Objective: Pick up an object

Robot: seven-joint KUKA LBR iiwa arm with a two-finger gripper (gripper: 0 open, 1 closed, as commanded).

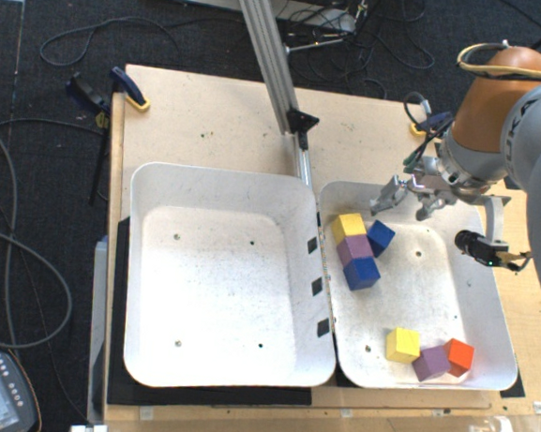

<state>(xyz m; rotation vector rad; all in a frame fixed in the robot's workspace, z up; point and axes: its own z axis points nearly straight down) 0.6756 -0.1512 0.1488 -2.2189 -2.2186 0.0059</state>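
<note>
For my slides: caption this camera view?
Open gripper hovers over the right bin near clustered colored blocks.

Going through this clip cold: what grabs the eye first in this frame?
The grey arm with its orange band reaches in from the right, its open gripper above the right bin's far edge. Coloured blocks lie in two clusters there: one near the gripper, another at the near edge.

Tan bench (pixel 222 126) bears left bin (pixel 145 246), right bin (pixel 487 323).
</note>
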